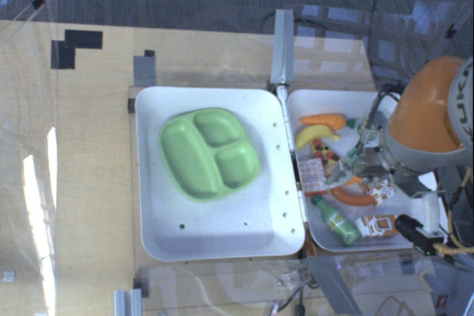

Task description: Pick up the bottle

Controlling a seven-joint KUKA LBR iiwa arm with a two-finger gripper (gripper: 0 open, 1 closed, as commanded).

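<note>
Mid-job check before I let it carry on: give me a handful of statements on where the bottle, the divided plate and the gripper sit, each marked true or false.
1. The green plastic bottle lies on its side in the right white bin. True.
2. The green three-compartment plate sits in the right bin. False: it is in the left white bin.
3. The two-finger gripper is over the right bin. True.
4. The bottle is clamped between the fingers. False: it lies apart from the gripper, nearer the bin's front edge.
5. An orange carrot toy lies beside a yellow banana toy. True.
</note>
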